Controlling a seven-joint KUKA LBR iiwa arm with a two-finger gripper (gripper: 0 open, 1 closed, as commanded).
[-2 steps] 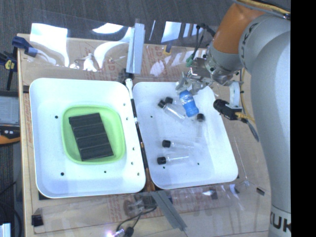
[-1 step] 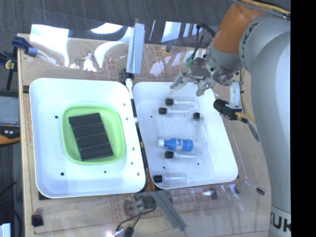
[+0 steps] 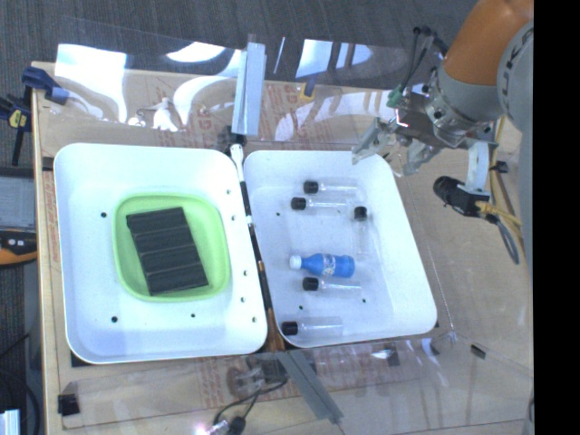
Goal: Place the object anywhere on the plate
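A green plate (image 3: 215, 234) lies in the left bin (image 3: 82, 179). On it rests a dark grey ribbed block (image 3: 168, 250), lying flat and slightly turned. My gripper (image 3: 388, 153) hovers over the far right corner of the right bin (image 3: 412, 279), well away from the plate. Its fingers are spread open with nothing between them.
The right bin holds a small blue bottle (image 3: 326, 265) with a white cap and several clear tubes with black caps, such as one tube (image 3: 331, 188) near the back and another tube (image 3: 313, 328) at the front. A metal divider bar (image 3: 248, 89) stands behind the bins.
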